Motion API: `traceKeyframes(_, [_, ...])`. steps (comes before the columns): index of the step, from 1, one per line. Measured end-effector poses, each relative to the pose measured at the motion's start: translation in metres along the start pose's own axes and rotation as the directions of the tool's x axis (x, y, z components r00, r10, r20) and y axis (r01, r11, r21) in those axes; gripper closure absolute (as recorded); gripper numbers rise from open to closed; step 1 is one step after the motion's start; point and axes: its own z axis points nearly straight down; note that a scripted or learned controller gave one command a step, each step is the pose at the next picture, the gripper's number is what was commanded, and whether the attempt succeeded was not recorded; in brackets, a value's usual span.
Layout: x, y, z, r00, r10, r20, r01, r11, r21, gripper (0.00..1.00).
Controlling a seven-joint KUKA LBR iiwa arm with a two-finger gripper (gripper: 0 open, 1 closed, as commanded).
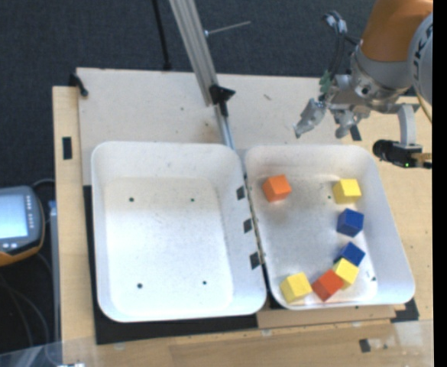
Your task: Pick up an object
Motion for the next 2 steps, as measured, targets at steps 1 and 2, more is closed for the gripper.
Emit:
traceKeyframes(1, [-0.003, 0.005, 0.143, 1.0, 0.006, -0.001, -0.006, 1.0, 0.006, 0.0])
traceKeyframes(2, [0.03, -0.031, 0.189, 1.0, 0.004, -0.002, -0.004, 1.0, 0.001, 0.0])
